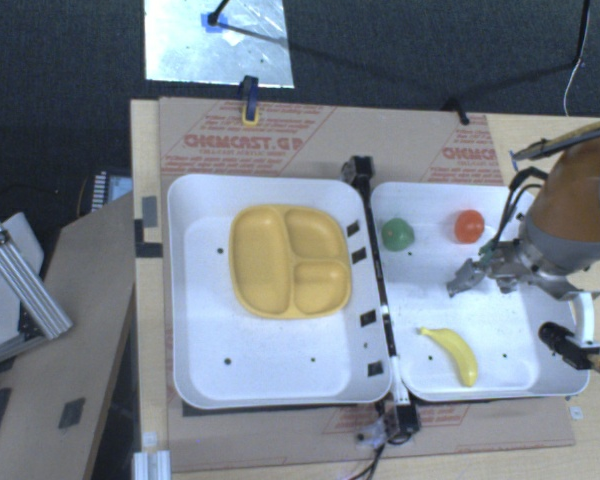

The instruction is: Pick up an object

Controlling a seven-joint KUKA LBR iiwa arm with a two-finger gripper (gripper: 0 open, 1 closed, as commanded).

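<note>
We see the gripper (467, 276) over the right bin (435, 363), between tomato (468, 226) and banana (454, 353); we cannot tell its grip.

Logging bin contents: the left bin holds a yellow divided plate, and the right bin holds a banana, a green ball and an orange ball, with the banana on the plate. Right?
Not quite. The camera view shows the banana lying on the right bin floor, not on the yellow divided plate. The rest stands.

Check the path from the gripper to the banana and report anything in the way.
Nothing visible blocks it. The gripper sits over bare floor of the right bin, and the banana lies just below it; the green ball and orange ball lie above.
</note>
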